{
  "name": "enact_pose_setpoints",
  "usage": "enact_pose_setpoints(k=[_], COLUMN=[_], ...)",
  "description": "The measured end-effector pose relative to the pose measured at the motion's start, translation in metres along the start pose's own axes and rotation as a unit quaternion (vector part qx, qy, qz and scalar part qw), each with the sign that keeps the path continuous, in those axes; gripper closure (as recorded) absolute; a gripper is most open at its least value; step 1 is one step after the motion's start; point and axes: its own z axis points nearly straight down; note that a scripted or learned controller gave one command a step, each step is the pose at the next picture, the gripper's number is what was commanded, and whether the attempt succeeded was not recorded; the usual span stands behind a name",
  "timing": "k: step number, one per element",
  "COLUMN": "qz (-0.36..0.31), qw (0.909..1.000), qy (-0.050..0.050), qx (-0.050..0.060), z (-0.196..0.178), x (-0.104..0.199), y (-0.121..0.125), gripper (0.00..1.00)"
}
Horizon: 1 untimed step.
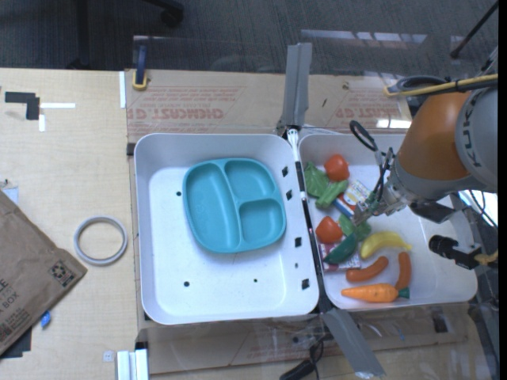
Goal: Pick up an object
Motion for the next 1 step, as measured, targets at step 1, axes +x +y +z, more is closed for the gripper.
enact_pose_setpoints(k=[1], qz=[0.162], qw=[0.9867], qy=[0.003], qx=[0.003], z=[-0.0888], x=[0.0483], y=[0.0567], gripper=[1.0])
